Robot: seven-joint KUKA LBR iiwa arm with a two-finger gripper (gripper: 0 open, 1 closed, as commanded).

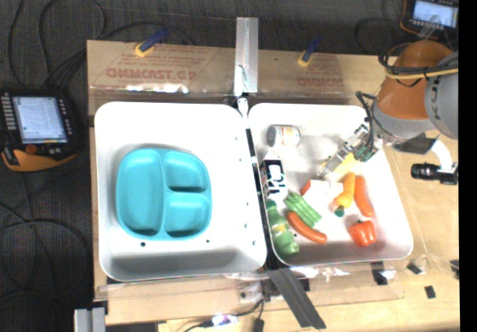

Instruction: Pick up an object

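The right bin holds several toy foods. A silver can lies at its back left and a black bottle with a white label rests along its left wall. A white block, a green vegetable, a red chili and a green-yellow piece sit in the middle and front left. A yellow-orange carrot, an orange-red carrot and a red pepper lie to the right. My gripper reaches in from the right, pointing down-left, just above the white block and beside the yellow-orange carrot.
The left bin holds a turquoise divided plate. A metal strip stands behind the seam between the bins. A handheld pendant lies off the bench at the left. Cables and clamps sit behind the bins.
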